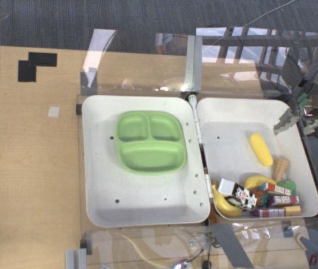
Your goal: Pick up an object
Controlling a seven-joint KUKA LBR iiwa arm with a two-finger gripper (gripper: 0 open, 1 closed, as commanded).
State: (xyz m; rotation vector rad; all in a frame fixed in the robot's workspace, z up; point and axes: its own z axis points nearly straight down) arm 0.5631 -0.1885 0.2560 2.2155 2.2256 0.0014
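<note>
A pale wooden bench [30, 167] fills most of the space. Behind it lies dark grey carpet [147, 7]. Black squares [35, 66] mark the wood.

Green divided plate [150, 142] sits in left bin [100, 167]

The divided plate [150, 141] lies in the left bin [100, 206]. In the right bin [231, 116], the corn cob [261, 149] lies right of that plate, the cone [281, 168] just beyond it, and the banana [226, 203] nearer the front among small packets [273, 198].
</note>
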